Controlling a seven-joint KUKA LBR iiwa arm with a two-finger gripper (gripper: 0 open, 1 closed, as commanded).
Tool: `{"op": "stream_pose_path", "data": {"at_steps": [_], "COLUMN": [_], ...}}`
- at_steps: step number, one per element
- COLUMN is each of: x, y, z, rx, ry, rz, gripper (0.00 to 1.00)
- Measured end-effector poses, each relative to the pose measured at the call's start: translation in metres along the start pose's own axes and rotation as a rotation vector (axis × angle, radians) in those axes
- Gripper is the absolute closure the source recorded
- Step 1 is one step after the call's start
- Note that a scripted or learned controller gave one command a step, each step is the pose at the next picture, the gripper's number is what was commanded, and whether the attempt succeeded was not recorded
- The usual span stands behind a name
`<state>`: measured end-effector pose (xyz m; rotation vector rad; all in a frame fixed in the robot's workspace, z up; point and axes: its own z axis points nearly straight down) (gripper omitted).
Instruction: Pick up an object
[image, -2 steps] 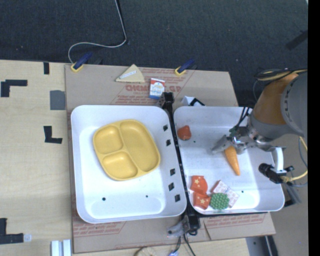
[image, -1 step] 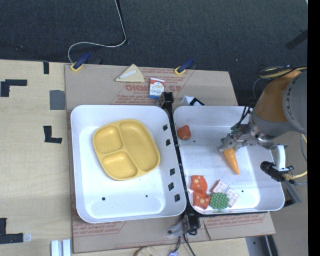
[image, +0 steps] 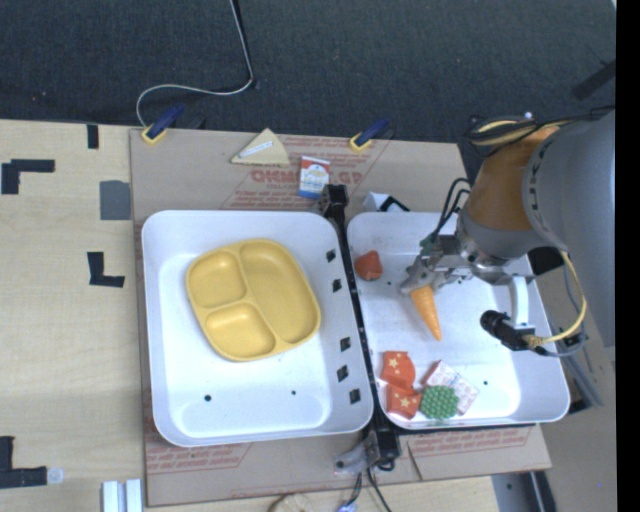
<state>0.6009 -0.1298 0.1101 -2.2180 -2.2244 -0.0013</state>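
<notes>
The tapered orange plastic carrot is pinched at its top by the two-finger gripper; slippage is risked by that off-centre grip.

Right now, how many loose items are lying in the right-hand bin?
5. A small red piece near the left wall, an orange carrot mid-bin under the gripper, and red blocks, a green ball and a packet at the front. The arm may hide more.

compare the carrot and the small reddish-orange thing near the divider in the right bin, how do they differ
The carrot is long and tapered; the reddish-orange piece is short and rounded. The carrot is a lighter orange, the piece redder. The carrot lies at the gripper, the piece apart by the divider. Both lie in the right bin.
</notes>
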Motion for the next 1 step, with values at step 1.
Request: {"op": "stream_pose_path", "data": {"at_steps": [1], "x": [0.0735], "y": [-0.0026], "z": [-0.0748], "rx": [-0.001], "ry": [0.000], "rz": [-0.001], "gripper": [1.00]}}
